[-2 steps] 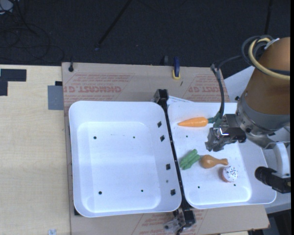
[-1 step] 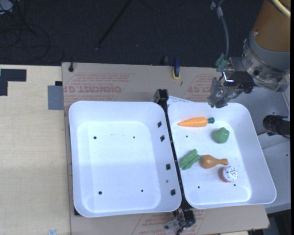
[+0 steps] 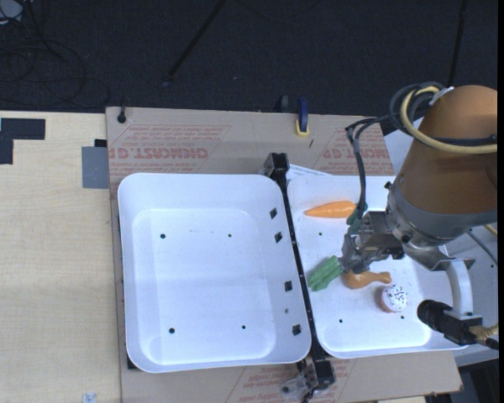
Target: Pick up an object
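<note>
Four things are lying in the right bin: an orange carrot lying crosswise, tip pointing left, a green piece, an orange-brown drumstick and a small speckled ball. The pincer is hovering over the green piece; its spread I cannot tell.

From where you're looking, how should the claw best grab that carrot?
Probably from straight above, across the thick middle of the carrot. It lies flat and alone near the back of the right bin, its long axis running side to side, so closing across its narrow width looks easiest.
</note>
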`<state>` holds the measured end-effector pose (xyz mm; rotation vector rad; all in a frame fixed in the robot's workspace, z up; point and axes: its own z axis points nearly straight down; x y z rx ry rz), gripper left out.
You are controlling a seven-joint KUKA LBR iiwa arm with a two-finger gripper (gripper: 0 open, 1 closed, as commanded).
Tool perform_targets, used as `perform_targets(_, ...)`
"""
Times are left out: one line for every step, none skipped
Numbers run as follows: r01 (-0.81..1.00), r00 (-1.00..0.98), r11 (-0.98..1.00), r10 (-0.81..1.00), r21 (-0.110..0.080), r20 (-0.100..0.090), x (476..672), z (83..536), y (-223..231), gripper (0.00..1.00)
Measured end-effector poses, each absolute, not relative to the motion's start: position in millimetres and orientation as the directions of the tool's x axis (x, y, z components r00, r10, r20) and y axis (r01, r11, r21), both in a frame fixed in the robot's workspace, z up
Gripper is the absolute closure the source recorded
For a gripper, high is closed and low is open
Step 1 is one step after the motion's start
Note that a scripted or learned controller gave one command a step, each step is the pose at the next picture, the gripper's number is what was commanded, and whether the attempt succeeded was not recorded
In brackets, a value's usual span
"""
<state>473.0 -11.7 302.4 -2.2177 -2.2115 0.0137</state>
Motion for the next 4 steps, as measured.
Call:
perform_targets(1.000, -0.003, 0.003, 1.000, 0.003, 0.000, 476.2, 433.7, 15.2, 1.00)
perform_targets(1.000, 0.002, -0.002, 1.000, -0.006, 0.000, 475.6, 362.6, -15.1, 1.00)
perform_targets(1.000, -0.001, 0.001, 1.000, -0.003, -0.001, 497.4, 363.7, 37.8, 1.00)
perform_targets(1.000, -0.003, 0.003, 1.000, 0.009, 0.000, 533.1, 490.4, 56.7, 1.00)
